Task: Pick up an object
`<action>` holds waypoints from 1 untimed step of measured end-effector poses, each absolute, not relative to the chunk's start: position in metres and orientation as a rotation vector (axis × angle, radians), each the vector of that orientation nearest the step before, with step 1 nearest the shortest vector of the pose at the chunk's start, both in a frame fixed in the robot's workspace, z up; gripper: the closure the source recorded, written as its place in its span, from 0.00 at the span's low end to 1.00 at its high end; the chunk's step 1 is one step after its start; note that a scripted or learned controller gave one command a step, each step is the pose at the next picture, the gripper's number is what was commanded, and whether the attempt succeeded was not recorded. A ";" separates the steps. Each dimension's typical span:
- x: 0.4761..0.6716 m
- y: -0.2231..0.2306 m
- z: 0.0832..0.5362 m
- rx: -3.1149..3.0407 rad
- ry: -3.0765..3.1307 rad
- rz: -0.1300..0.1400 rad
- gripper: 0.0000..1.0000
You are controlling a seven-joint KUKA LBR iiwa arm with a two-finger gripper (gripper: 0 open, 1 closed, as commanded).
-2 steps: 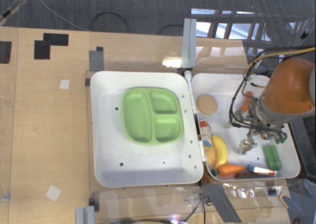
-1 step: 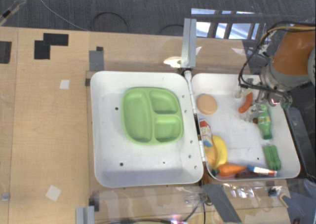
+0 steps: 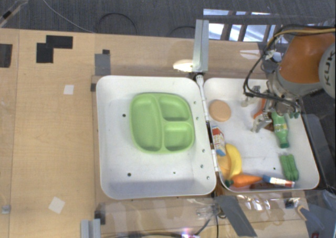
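My gripper (image 3: 266,120) hangs low over the upper right part of the right bin (image 3: 310,176), under the grey and orange wrist. A green bottle (image 3: 282,131) lies just right of it, touching or nearly touching. A small orange-red piece (image 3: 261,107) sits right beside the gripper on its left. Further left in this bin lies a tan round disc (image 3: 220,110). Along the bin's left and front sides I see a red and white packet (image 3: 217,138), a banana (image 3: 235,159), an orange carrot (image 3: 245,181), a marker (image 3: 278,181) and a dark green pickle (image 3: 289,166).
The left bin (image 3: 113,179) holds a green divided tray (image 3: 161,122). A raised rim with a grey post (image 3: 201,43) separates the two bins. Black cables loop around the wrist above the right bin's back edge.
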State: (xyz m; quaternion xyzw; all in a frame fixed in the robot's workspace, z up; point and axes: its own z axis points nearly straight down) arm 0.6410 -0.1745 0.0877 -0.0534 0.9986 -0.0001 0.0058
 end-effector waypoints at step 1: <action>0.646 -0.175 0.104 -0.167 3.109 -0.005 1.00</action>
